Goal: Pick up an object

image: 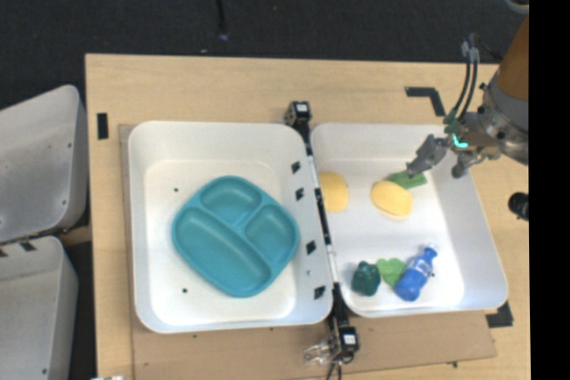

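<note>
My gripper (443, 161) hangs over the back right part of the right bin (472, 262), its two fingers spread apart, so it is open with nothing between them. Just below and left of its left finger (426, 156) lies a yellow rounded object (392, 199) with a green piece (412, 181) at its top; the finger is close to that green piece. A second yellow object (332, 190) rests against the bin's left wall. Along the front of the right bin sit a dark green object (365, 278), a light green one (390, 267) and a blue bottle (415, 273).
The left bin (151, 298) holds a teal divided plate (233, 234). A ridge with black clips (313, 218) separates the two bins. Black brackets (426, 95) sit on the wooden bench behind the right bin.
</note>
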`<state>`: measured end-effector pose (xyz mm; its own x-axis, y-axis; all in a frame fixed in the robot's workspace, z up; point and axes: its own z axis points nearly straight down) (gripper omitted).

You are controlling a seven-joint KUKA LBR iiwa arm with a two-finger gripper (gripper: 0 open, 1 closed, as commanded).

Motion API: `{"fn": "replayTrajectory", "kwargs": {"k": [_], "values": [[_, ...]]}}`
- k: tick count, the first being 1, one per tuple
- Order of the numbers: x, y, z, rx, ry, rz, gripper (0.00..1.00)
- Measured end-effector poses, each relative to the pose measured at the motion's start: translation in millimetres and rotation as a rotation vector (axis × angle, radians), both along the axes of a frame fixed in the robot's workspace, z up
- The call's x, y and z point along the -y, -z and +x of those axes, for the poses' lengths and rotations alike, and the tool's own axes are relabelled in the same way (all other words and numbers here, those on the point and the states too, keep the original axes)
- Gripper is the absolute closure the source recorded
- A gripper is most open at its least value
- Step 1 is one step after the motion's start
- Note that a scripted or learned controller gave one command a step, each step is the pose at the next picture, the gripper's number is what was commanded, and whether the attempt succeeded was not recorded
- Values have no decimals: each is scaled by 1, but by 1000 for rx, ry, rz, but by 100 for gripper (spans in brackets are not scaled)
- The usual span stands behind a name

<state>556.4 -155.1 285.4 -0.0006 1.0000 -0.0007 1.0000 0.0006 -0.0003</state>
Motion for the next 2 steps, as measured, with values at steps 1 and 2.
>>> {"fn": "replayTrajectory", "kwargs": {"k": [1, 2], "values": [[0, -1, 0, 1, 0, 0, 0], [-7, 53, 7, -3, 0, 0, 0]]}}
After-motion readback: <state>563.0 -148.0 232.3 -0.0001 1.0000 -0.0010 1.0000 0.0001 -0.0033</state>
